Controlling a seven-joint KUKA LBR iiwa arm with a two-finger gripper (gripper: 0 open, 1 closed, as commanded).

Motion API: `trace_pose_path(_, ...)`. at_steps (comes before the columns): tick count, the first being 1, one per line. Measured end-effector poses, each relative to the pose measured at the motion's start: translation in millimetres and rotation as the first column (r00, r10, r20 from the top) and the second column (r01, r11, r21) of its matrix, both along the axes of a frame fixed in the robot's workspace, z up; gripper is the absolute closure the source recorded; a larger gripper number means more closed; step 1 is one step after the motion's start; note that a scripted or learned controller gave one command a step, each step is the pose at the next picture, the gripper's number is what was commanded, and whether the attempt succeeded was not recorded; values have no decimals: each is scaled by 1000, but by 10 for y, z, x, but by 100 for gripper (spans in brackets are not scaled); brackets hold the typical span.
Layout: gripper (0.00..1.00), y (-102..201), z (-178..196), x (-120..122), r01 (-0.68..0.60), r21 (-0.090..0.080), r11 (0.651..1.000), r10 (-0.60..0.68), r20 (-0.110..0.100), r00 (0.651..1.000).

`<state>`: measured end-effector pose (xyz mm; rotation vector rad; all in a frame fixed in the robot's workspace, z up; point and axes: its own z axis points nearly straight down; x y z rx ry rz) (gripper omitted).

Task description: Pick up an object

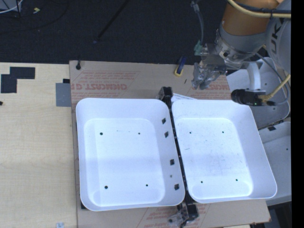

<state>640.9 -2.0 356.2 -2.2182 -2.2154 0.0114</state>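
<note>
Your arm (251, 20) reaches in from the upper right, its orange band high in the view and the wrist bent downward. The gripper (203, 80) hangs over the brown board behind the right bin (266, 175), beyond that bin's far rim. You cannot tell how its claw stands; the tips blur together against the board, and nothing is seen held there. Just left of the gripper, on the same board, lies a small blue and yellow object (180, 66). Its long axis runs nearly away from you, slightly tilted, with the yellow end nearer the bins. The left bin (85, 175) sits beside the right one, their rims touching.
</note>
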Motion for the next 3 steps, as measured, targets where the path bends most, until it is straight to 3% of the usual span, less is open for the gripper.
trace_pose_path(1, 100, -197, 873, 35, -1, -1, 1000, 1, 15, 1000)
trace_pose_path(2, 100, -158, -102, 21, -1, 0, 1000, 1, -1, 1000)
trace_pose_path(3, 100, -223, 751, 35, -6, 0, 1000, 6, 15, 1000)
